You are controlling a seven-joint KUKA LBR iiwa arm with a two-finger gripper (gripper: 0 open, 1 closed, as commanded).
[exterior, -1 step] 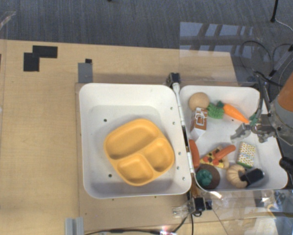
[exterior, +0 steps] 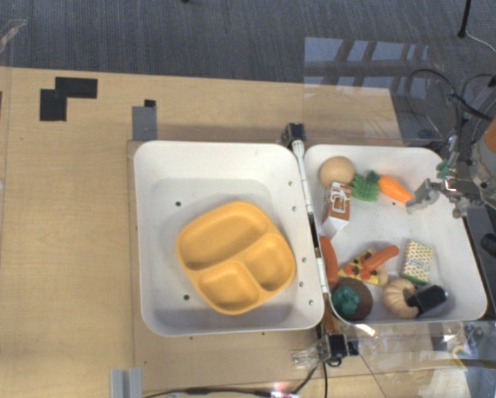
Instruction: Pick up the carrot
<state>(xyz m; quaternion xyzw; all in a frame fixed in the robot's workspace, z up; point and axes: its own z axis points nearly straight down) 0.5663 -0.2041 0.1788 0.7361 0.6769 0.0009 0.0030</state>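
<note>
You are looking down on a pale wooden tabletop (exterior: pixel 65 247) that carries two shallow white bins side by side. The left bin (exterior: pixel 161 181) holds a yellow divided plate (exterior: pixel 234 257) with three compartments, lying a little below the bin's middle. The right bin (exterior: pixel 455 247) holds the toy food: the carrot (exterior: pixel 391 188), orange with a green leafy top, lies in the upper part of the bin with its leaves pointing left, just beside a round beige ball (exterior: pixel 337 171) and above a small brown-and-white carton (exterior: pixel 337 205). Lower down you can see a red sausage (exterior: pixel 328 261) along the bin's left wall, a slice of pizza (exterior: pixel 371 263) near the middle, a pale speckled block (exterior: pixel 417 259) to its right, a dark round bowl with something green in it (exterior: pixel 351 299) at the bottom left corner, and a tan rounded piece touching a black piece (exterior: pixel 414 298) at the bottom right. The gripper (exterior: pixel 422 197) reaches in from the right edge, its grey fingers (exterior: pixel 417 201) hanging just to the right of the carrot's orange tip and slightly lower; nothing sits between them, and how far apart they stand you cannot tell from this angle. The carrot lies on the bin floor
</note>
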